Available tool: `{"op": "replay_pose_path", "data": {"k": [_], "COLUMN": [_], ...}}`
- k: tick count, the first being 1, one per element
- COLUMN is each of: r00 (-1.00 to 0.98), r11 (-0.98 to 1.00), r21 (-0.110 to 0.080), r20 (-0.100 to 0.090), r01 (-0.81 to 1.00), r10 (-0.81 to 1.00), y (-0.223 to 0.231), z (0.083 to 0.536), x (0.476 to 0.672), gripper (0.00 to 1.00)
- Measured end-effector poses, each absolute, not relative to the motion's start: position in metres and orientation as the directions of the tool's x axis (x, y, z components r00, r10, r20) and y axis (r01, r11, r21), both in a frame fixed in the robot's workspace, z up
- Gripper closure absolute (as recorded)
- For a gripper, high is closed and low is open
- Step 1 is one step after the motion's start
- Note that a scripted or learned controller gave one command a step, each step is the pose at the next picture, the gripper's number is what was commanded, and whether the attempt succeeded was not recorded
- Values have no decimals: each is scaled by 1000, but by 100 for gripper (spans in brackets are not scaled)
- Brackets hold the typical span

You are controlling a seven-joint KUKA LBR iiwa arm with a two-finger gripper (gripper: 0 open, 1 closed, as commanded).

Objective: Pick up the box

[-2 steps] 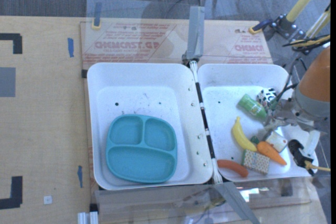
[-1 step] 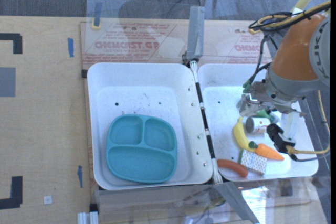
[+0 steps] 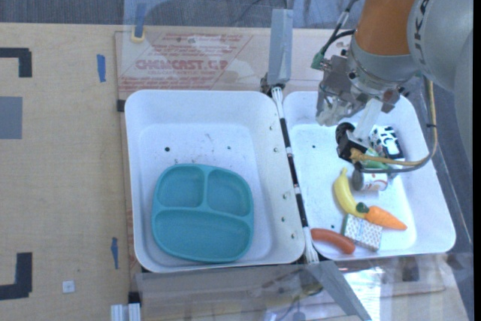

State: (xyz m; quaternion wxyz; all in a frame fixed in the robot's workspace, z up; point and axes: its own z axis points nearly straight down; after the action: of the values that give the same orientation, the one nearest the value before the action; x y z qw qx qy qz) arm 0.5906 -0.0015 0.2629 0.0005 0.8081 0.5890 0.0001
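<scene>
The box [image 3: 364,234] is small and flat with a speckled red and white face. It lies near the front edge of the right bin [image 3: 428,229], between a red sausage-shaped piece [image 3: 332,240] and a carrot [image 3: 386,217]. My gripper [image 3: 330,112] hangs over the back left corner of that bin, well behind the box and apart from it. Nothing shows between its fingers.
In the right bin a banana [image 3: 343,194] lies just behind the box, with a small grey and red item [image 3: 361,178] and a black and white toy [image 3: 385,139] further back. A teal divided plate [image 3: 203,213] sits in the left bin [image 3: 150,116].
</scene>
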Motion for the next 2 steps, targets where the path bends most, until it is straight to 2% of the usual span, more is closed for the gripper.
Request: {"op": "replay_pose_path", "data": {"k": [1, 2], "r00": [167, 91], "r11": [-167, -91], "r21": [2, 3], "r20": [-1, 0], "r01": [986, 996], "r10": [986, 996], "y": [37, 113], "z": [378, 437], "x": [667, 666], "gripper": [100, 100]}}
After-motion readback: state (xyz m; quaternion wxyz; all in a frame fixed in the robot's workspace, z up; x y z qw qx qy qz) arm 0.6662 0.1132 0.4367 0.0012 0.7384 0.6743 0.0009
